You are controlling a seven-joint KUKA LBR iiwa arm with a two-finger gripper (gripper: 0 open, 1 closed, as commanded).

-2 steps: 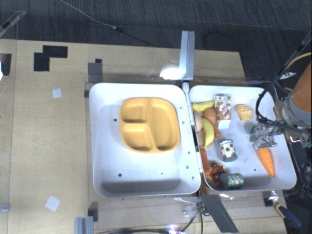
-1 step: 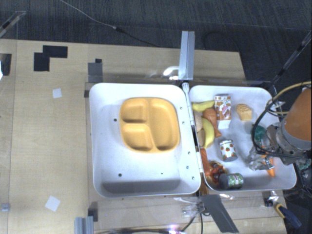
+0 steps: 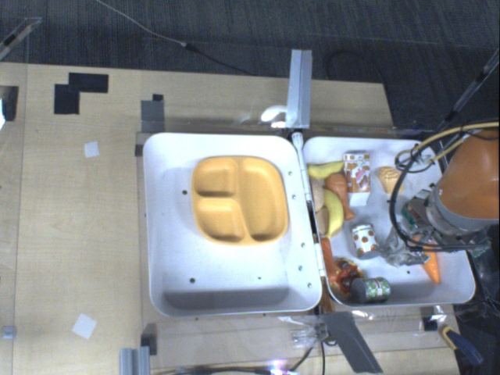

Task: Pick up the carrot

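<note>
The carrot (image 3: 431, 269) is a small bright orange piece lying near the front right of the right bin (image 3: 461, 291), partly under the wrist's hardware. My gripper (image 3: 405, 250) hangs low in that bin, just left of the carrot and right of a small patterned can (image 3: 363, 239). The arm's orange band (image 3: 473, 180) and its looped cables cover much of the gripper from above. I see nothing clearly held in it.
The right bin also holds two bananas (image 3: 334, 209), a brownish-orange vegetable (image 3: 337, 186), a red-and-white carton (image 3: 357, 172), a tan bread piece (image 3: 388, 178), a green can (image 3: 373, 289) and red-orange items (image 3: 341, 270). A yellow divided plate (image 3: 238, 199) lies in the left bin (image 3: 168, 233).
</note>
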